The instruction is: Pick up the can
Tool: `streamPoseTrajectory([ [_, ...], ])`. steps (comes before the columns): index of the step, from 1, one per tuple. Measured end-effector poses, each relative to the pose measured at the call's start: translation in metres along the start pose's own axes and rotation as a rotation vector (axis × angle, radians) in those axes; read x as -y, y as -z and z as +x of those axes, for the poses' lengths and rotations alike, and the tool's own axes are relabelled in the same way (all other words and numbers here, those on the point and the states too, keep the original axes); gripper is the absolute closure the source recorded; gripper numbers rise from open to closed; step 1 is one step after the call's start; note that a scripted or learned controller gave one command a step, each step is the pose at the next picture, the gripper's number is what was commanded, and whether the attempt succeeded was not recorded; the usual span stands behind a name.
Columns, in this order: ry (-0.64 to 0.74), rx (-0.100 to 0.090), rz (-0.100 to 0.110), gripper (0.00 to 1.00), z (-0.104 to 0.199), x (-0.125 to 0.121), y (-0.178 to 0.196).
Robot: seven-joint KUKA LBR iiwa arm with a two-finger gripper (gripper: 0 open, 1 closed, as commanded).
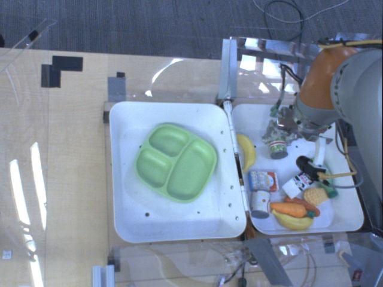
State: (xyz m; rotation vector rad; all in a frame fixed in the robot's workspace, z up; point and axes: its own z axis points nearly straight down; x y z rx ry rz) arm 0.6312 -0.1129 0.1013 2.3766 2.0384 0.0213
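A small can (277,149) with a green label and a pale top stands in the right bin (353,223), near its back middle. My gripper (279,134) is directly over it, its tip right at the can's top. The view does not show whether the can is held. A second, silvery can (260,203) lies near the bin's front left, below a red, white and blue packet (262,180).
A yellow banana (246,151) lies along the right bin's left wall. A carrot (289,208), another banana (294,221), a tan waffle-like piece (315,196) and a white box (292,187) crowd the front. The left bin (125,220) holds a green divided plate (175,162).
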Motion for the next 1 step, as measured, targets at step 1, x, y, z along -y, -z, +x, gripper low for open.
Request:
streamPoseTrajectory([
  [1, -0.003, 0.002, 0.010, 1.00, 0.0767, 0.0132, 0.1170],
])
